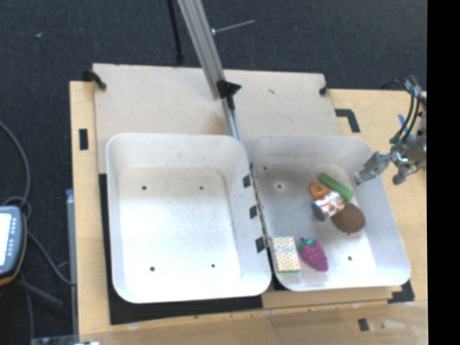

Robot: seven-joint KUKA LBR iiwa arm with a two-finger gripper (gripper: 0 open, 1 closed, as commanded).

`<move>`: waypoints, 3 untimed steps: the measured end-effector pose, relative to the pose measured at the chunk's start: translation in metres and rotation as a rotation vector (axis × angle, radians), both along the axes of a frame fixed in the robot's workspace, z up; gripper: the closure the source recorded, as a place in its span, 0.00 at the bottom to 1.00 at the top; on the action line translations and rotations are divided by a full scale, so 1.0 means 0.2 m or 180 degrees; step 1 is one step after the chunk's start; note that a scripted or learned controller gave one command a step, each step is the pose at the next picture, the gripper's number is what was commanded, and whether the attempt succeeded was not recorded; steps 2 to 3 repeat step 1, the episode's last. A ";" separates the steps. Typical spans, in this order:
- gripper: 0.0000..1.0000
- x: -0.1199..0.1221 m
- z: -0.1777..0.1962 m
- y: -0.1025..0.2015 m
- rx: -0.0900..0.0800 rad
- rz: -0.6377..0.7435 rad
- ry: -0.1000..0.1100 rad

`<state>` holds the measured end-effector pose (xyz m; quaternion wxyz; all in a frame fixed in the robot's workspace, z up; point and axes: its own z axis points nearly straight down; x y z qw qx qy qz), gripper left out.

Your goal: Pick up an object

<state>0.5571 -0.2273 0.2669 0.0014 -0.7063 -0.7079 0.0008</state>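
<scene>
The right bin (374, 254) holds several small objects. A green stick (338, 186) lies next to an orange piece (317, 190). Just below them sit a white and red item (328, 205) and a brown ball (350, 219). A magenta grape-like toy (313, 254) and a small yellow-green box (286, 254) rest near the front wall. My gripper (384, 174) hangs over the bin's right rim, up and to the right of the green stick, apart from every object. Its fingers are open with nothing between them.
The left bin (129, 192) stands beside the right one, their walls touching along the middle. A slanted metal pole (205, 45) rises from behind the bins. Cables hang by the arm at the right edge.
</scene>
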 end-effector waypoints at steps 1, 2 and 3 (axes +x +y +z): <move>0.00 0.00 0.01 0.00 -0.0007 0.0005 -0.0015; 0.00 0.00 0.01 0.00 -0.0007 0.0005 -0.0015; 0.00 0.00 0.01 0.00 -0.0007 0.0005 -0.0015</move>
